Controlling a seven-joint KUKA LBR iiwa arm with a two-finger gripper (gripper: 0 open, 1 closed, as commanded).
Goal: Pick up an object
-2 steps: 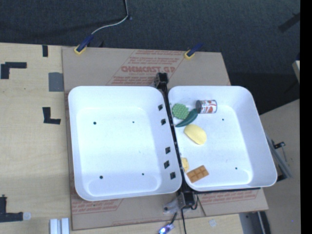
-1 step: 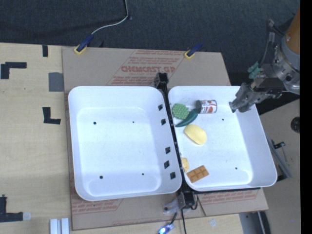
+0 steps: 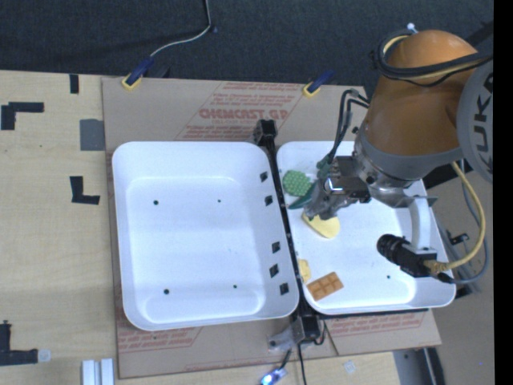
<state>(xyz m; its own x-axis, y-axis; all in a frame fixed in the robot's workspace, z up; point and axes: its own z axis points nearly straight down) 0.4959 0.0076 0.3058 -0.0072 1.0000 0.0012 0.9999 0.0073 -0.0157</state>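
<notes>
**Helper:** Camera view: where's the thing to grab?

**Me:** In the right bin [image 3: 417,291], I see a pale yellow piece [image 3: 325,227] just under my gripper [image 3: 319,207], toward six o'clock, touching it. I can't tell how the gripper is set.

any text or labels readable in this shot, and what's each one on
"CHEMCAST GP": red print on the brown cardboard sheet under the two white bins, seen upside down near its far edge; the letters are faint, so this reading is a best guess.
"UK": part of large dark lettering on the grey arm, cut off at the view's edge.
More red print on the cardboard along its near edge: too blurred to read.
</notes>
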